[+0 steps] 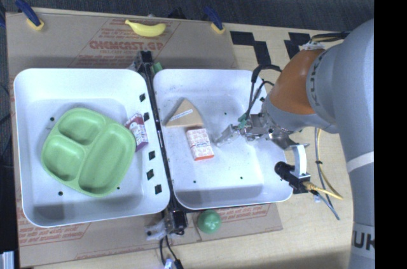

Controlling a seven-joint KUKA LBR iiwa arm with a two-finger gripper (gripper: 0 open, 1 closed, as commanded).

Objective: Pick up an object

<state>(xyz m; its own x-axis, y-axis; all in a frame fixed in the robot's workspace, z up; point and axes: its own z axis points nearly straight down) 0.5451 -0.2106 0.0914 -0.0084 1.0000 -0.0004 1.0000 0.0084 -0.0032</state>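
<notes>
Where the counter meets its near edge, a small green ball is seen resting on the cardboard, just outside the near rim of the right bin. Inside that bin, a red-and-white carton is laid flat near the middle, and a tan wedge-shaped piece is placed just beyond it, toward the divider. The hand is lowered into the right bin, close beside the carton; nothing is seen between its fingers, which appear released. In the left bin, a green divided plate is set, with a small dark red packet beside it against the divider. At the far edge, a yellow banana is laid on the cardboard.
</notes>
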